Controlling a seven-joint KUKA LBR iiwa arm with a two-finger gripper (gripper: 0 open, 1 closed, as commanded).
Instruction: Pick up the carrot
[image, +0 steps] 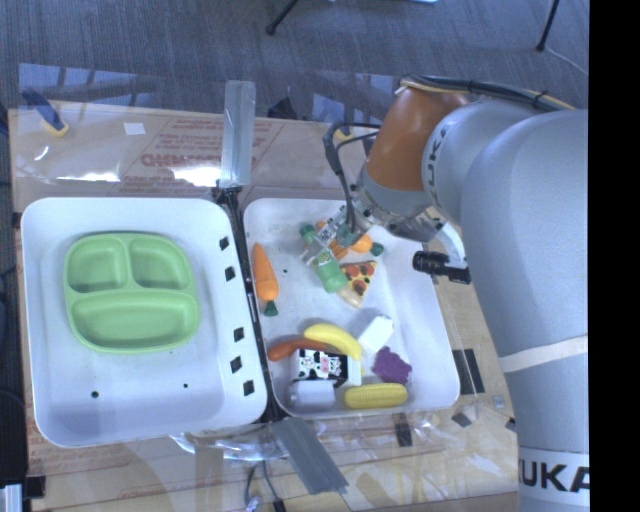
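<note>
We see the carrot (264, 277) lying untouched against the left wall of the right bin (432, 300), its orange body pointing up the picture and its green tuft at the lower end. Our end effector (347, 232) sits over the far middle of that bin, among a clutter of small toys, apart from the carrot and to its right. We cannot tell whether it is parted or closed, since the wrist and the clutter hide it. By our judgement the pick is not yet begun: the approach to the carrot, the closing on it and the lift are all left.

The carrot looks like smooth moulded plastic, tapered and rounded, likely to roll or slip if pinched off-centre. Near the front of the bin lie a curved yellow banana (333, 340), a stubby yellow corn cob (375, 396), a purple bunch of grapes (390, 366) and a small white block (375, 332), all glossy toy pieces. The left bin (40, 300) holds a pale green divided plate (130, 291) with three shallow wells. Both bins are matte white with rounded corners.
</note>
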